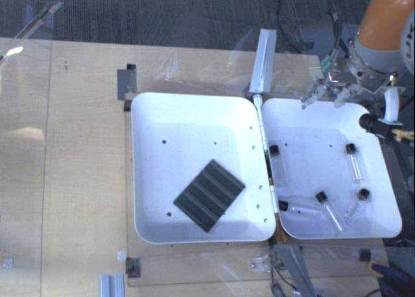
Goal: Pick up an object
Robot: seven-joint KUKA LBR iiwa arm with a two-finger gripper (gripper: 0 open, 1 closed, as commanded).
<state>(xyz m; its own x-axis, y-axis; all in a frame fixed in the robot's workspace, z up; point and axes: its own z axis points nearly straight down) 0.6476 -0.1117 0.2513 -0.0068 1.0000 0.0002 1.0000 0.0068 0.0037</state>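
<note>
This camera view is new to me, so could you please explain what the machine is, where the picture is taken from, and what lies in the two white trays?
The picture comes from one fixed camera above a wooden bench, looking down at a slant. The grey and orange shape at the upper right is a robot arm reaching in from that side. Its tool, a two-finger grasper, hangs over the far edge of the right bin. I cannot tell whether it is open or shut, and nothing shows in its grip.

Two shallow white bins sit side by side. The left bin holds one dark ribbed slab, lying flat and turned at an angle. The right bin holds several small clear vials with black caps, scattered mostly toward its near side. The job is to pick up one object.
</note>
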